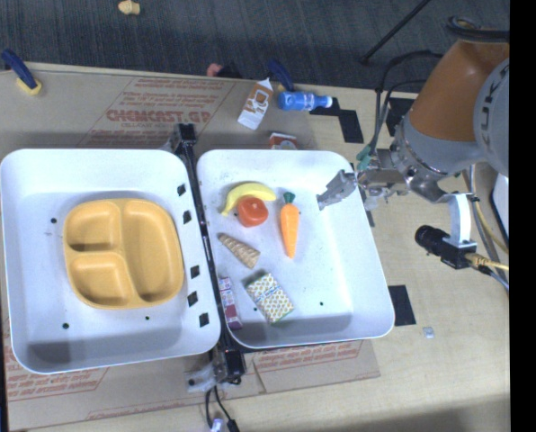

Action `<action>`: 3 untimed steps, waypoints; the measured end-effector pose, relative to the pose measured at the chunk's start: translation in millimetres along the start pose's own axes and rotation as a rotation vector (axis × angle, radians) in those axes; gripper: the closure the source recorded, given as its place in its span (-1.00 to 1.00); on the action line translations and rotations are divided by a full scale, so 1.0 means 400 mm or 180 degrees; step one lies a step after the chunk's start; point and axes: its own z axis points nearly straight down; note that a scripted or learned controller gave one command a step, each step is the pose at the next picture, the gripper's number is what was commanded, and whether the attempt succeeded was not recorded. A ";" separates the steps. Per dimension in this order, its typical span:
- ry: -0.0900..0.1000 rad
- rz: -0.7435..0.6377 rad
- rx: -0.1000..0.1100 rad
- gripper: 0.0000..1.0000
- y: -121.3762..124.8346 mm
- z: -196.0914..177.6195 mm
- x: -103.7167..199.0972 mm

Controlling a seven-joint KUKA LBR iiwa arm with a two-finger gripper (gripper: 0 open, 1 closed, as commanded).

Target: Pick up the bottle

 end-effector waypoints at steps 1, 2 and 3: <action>0.0002 -0.0016 0.0006 1.00 0.001 -0.026 0.001; 0.0003 0.0165 0.0007 1.00 -0.123 0.201 0.047; -0.0003 0.0638 -0.0005 1.00 -0.205 0.138 -0.041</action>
